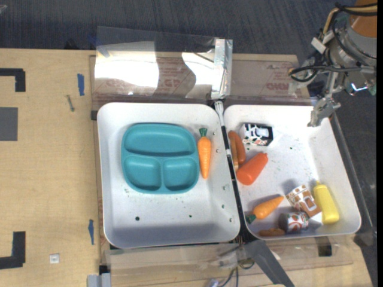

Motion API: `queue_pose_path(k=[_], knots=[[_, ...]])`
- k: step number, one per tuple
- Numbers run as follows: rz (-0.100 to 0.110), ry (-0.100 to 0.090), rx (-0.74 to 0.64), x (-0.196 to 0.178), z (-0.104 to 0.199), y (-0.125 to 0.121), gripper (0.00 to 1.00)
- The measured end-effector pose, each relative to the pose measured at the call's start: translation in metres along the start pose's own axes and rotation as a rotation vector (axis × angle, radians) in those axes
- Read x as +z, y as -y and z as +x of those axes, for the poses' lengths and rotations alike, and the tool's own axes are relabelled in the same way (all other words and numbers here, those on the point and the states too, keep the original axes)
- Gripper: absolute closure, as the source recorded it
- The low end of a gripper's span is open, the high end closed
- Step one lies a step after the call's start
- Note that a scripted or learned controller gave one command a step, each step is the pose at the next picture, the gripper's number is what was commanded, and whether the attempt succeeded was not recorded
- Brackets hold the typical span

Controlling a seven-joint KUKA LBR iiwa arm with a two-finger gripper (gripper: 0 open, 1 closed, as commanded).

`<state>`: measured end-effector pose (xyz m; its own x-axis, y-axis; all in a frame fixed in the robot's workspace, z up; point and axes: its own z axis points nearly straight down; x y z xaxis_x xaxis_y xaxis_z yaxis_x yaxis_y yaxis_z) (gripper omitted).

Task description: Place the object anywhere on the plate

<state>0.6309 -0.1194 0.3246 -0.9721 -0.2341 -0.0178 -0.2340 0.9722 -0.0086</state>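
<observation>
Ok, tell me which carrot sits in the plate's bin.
The carrot with the green top, lying beside the teal plate in the left bin. The other carrot lies in the right bin.

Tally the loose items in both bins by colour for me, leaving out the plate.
Orange: 4, namely the carrot beside the plate, the hot dog, the big cone and the small carrot
Yellow: 1, the bottle
Black and white: 1, the packet
Brown and white: 2, the carton and the can
Total: 8

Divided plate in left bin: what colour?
Teal, all three compartments; the divided plate shows clearly in the camera view.
</observation>
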Motion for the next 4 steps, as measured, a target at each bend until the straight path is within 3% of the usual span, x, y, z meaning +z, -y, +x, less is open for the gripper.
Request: queue_pose_path(k=[1,2,3,4], knots=[[-0.006,-0.014,0.020,0.048,-0.011,0.084,0.00],[-0.012,-0.017,-0.084,0.117,-0.008,0.108,0.00],[-0.006,-0.009,-0.110,0.087,0.022,0.101,0.00],[-0.008,-0.012,-0.159,0.098,0.052,0.094,0.00]])
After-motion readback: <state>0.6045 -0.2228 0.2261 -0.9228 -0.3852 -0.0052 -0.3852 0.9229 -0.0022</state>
